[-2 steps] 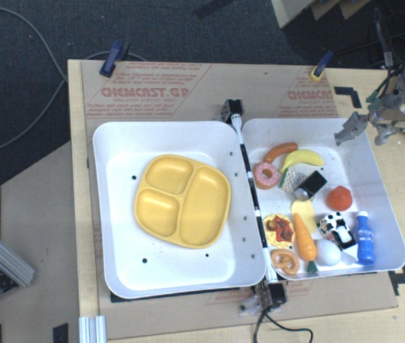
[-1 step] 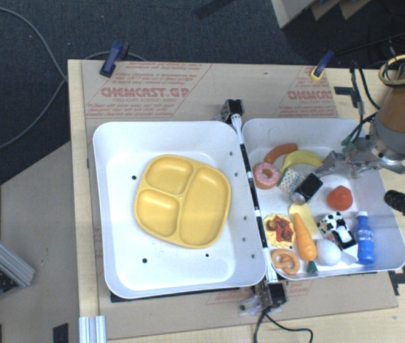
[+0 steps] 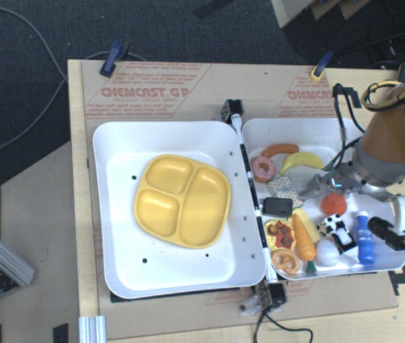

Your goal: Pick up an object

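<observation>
Clutter is the real worry here, but going left to right: the left bin (image 3: 116,191) has just a yellow divided plate (image 3: 182,200) sitting roughly in the middle, well apart from everything else, so nothing over there should interfere.

Then there's the shared wall between the bins, and right past it the right bin (image 3: 259,128) is packed. A pink donut (image 3: 263,168) and a sausage (image 3: 281,150) sit up near the divider, a banana (image 3: 302,162) just beside them, a small black block (image 3: 278,206) below, then a pizza slice (image 3: 281,233), a carrot (image 3: 303,236) and a pretzel-looking ring (image 3: 286,262) toward the near edge. Further right: a tomato (image 3: 334,204), a little cow figure (image 3: 334,228) and a blue bottle (image 3: 364,239).

The gripper (image 3: 322,184) sits low over the middle of that bin, between the banana and the tomato. Can't tell if it's released or clenched, and I don't see anything between the fingers.

My guess at what goes wrong: things are touching or nearly so, so a finger lands on a neighbour, or round stuff like the tomato rolls away. The arm (image 3: 388,145) also hides part of the bin's right side.
</observation>
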You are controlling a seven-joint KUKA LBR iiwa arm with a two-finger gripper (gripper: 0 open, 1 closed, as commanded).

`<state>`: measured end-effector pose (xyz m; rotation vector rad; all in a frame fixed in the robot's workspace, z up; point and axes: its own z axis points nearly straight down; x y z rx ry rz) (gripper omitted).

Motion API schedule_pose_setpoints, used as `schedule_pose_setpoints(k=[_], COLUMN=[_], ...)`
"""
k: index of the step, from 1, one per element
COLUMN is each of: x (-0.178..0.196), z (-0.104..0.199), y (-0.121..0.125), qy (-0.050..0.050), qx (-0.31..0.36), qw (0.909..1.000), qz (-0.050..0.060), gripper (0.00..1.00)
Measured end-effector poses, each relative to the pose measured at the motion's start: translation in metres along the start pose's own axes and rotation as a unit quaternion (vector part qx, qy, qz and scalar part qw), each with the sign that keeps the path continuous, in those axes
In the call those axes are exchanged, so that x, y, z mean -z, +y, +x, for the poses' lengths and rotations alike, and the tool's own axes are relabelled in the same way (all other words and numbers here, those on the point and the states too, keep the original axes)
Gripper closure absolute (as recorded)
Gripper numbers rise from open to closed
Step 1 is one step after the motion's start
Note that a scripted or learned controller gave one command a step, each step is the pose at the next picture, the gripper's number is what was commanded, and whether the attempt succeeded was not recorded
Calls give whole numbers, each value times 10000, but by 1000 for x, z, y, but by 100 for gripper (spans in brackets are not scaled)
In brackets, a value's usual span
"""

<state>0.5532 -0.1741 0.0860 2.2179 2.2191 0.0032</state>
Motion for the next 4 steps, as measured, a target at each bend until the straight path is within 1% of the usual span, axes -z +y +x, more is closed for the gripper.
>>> schedule_pose_setpoints(k=[1,2,3,4], x=[-1,9,-1,100], z=[-31,-30,19,87], y=[-15,-14,7,47], qy=[9,7,3,11], qx=[-8,-5,2,11], qw=[10000,10000,10000,10000], qz=[29,18,12,1], gripper=[0,100,100,100])
